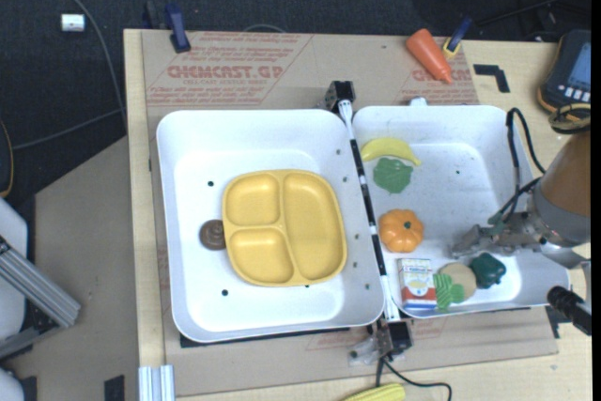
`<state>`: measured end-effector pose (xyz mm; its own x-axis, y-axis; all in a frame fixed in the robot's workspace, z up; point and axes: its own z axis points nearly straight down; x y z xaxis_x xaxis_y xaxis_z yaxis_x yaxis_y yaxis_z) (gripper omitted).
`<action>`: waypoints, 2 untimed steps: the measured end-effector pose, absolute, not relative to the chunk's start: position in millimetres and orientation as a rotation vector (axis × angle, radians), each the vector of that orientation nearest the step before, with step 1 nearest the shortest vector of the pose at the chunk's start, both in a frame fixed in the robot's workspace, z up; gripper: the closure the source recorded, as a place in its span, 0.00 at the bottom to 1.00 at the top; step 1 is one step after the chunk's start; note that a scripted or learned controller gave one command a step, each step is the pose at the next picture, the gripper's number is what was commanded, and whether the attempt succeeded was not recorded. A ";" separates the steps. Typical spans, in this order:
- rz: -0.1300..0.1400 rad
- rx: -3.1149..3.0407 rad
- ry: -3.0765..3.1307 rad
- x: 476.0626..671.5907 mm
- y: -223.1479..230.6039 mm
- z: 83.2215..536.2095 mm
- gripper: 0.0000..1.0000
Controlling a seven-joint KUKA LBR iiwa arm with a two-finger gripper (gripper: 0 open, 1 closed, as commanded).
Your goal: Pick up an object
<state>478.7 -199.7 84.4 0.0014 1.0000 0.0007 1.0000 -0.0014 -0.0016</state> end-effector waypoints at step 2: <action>0.002 -2.222 -2.219 478.2 -212.5 93.5 0.00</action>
